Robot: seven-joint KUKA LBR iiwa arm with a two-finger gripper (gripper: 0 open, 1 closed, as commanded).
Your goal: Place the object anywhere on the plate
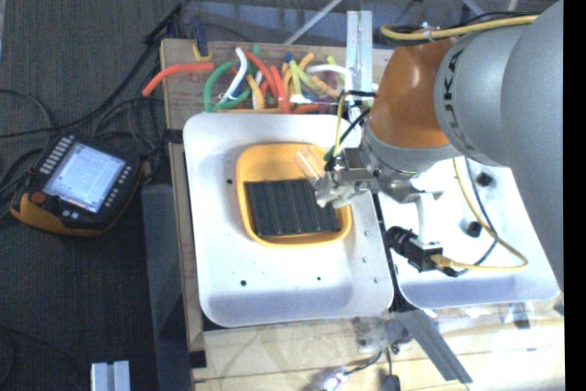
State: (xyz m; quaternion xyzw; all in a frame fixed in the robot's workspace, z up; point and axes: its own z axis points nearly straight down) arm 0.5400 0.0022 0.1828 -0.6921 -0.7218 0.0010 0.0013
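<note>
Pincer point(328, 194) hovers at yellow plate point(252, 162) bearing dark ridged object point(281, 207).

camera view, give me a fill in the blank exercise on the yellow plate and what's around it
1. The yellow plastic plate lies in the ______ of the two shallow white bins as the camera sees them.
2. The flat dark ribbed rectangular object lies on the ______.
3. The two-finger gripper is over the plate's ______ edge in the view.
4. The band above the grey arm's wrist is ______.

Missing words: left; plate; right; orange
</note>
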